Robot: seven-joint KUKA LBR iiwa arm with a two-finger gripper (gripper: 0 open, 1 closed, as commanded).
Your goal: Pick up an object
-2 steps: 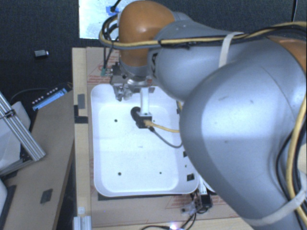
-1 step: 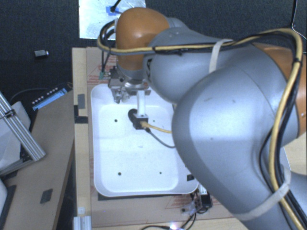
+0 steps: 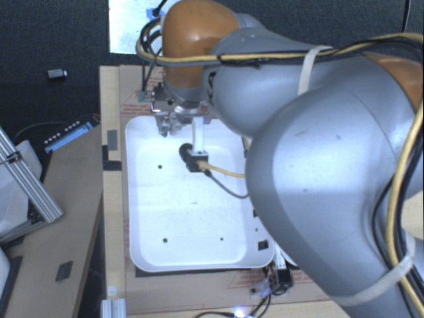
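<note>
Gripper (image 3: 169, 123) hangs below the orange band (image 3: 192, 28) of the arm (image 3: 331, 151), over the far left corner of the white bin (image 3: 142, 197). From this slanted view it shows as a cluster of pale metal parts. Whether it is open or closed cannot be told, and nothing can be seen held in it.

Just beside it, toward the bin's middle, sits a small dark piece (image 3: 192, 158) under a short white post. A yellow cable (image 3: 225, 173) runs from the piece toward the arm. Whether the piece is a loose object lying on the bin floor or a fitting of the arm cannot be told. No other candidate for picking can be made out on the visible floor, which is plain white and marked by a few small dark dots (image 3: 165, 239).

The grey bulk of the arm covers the right half of the view, with black and yellow cables draped along it.

The bin rests on a tan bench (image 3: 79, 230) bearing a few dark tape patches (image 3: 111, 138). At the left edge lies an aluminium rail (image 3: 30, 191), and farther back a blue and black strip (image 3: 66, 134). Beyond the bench the surroundings are dark, with a white sheet (image 3: 132, 18) at the top and a small grey item (image 3: 57, 74) at the left. A tangle of wires (image 3: 271, 285) sits at the bin's near right corner.
</note>
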